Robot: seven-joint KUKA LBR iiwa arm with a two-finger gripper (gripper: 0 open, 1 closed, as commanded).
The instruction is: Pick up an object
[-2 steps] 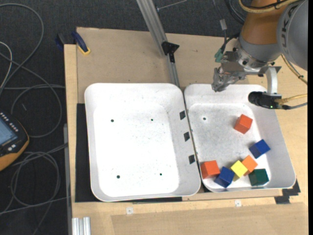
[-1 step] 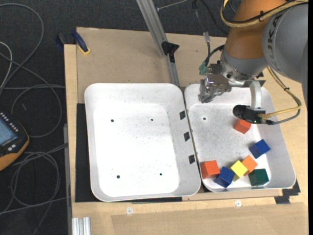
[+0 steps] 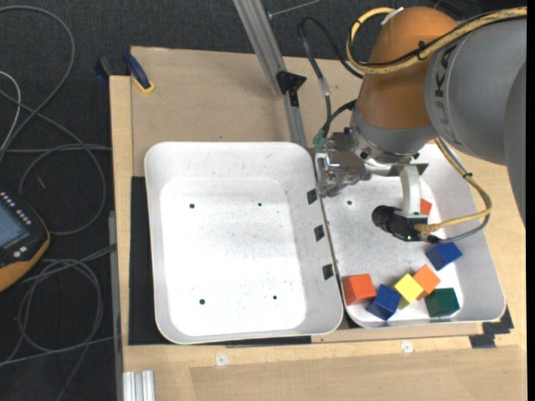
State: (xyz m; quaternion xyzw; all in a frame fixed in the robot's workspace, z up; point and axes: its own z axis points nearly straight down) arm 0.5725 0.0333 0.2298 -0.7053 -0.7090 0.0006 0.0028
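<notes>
You had the grey and orange arm [image 3: 435, 73] reaching in over the far side of the right bin [image 3: 361, 245], while the left bin [image 3: 234, 232] beside it held nothing to pick. The gripper [image 3: 333, 172] hung low near the wall where the two bins meet, and from this angle you could not tell whether it was wide or narrow; nothing showed in its grasp.

The things to pick lay well apart from it, gathered in the near corner of the right bin: an orange block [image 3: 360, 287] at the left, then a blue block [image 3: 385, 301], a yellow block [image 3: 408, 287] and a green block [image 3: 442, 302] close together, with another blue one [image 3: 444, 253] just behind them.

By my reading you were at the approach step, with no pick yet made. The next move called for bringing the gripper toward that near corner, choosing a block with free sides, the orange one looking the most open, and coming down squarely over it.
</notes>
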